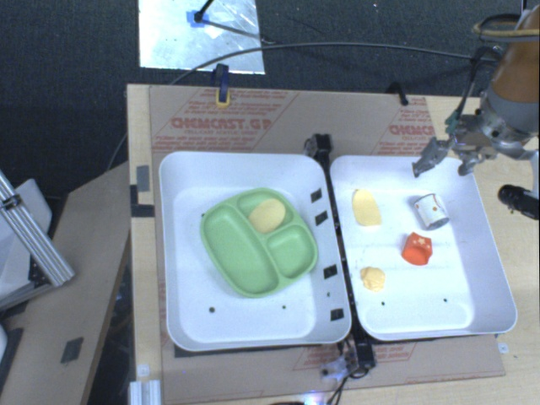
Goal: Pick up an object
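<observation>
Camera view, end effector: the end effector [442,159] hangs above the back edge of the right bin [481,218], its two fingers spread apart with nothing between them.
Camera view, arm: the arm [512,83] comes in from the right, its orange band just above the wrist.
Camera view, task things: four small things lie in the right bin, a white cylinder [431,210] on its side, a red piece [417,248] just in front of it, a pale yellow slab [366,208] to the left, and a small yellow lump [372,278] nearer the front.
Camera view, left bin: the left bin [194,302] holds a green divided tray [245,260] with a yellow rounded item [268,216] in one back compartment.
Camera view, stage: nothing is gripped yet; I judge the pick has not begun its descent.
Risk, rolling: the white cylinder is nearest the fingers, but lying on its side it would likely roll away if one finger touches first.
Risk, crowding: the red piece sits close to the cylinder, so a descent between them could nudge both and close on neither.
Risk, flat slab: the yellow slab looks low, and fingers may slide over it and come together on air.
Risk, bin wall: a descent from the present spot would be close to the back wall, and a finger could catch the rim.
</observation>
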You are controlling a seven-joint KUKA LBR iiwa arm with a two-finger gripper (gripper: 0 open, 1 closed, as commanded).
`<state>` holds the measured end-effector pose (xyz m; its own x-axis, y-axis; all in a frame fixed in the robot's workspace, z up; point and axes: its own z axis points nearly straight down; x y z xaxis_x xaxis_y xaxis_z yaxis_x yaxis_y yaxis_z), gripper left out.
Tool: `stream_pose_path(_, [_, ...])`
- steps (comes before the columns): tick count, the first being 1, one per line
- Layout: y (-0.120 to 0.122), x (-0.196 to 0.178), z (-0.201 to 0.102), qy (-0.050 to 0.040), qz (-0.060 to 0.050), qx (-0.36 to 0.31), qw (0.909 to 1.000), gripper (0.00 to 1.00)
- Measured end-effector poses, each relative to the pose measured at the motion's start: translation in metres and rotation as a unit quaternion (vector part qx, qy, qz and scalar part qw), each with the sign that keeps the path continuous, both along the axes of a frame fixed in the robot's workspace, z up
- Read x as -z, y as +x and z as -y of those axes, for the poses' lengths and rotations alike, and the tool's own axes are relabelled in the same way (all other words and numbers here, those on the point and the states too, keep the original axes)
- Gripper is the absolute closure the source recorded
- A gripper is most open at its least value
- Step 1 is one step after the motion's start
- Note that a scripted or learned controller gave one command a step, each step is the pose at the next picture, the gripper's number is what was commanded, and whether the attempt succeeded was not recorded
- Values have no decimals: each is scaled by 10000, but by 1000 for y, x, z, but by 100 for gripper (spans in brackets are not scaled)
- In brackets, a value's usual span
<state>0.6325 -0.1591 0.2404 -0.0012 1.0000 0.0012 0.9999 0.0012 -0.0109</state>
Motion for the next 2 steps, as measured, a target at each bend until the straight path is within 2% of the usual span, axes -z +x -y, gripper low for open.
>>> stream_pose_path(1, [2, -8, 0, -9, 62, -11, 10000, 0])
stream_pose_path(2, [1, 46, 9, -11, 58, -2, 10000, 0])
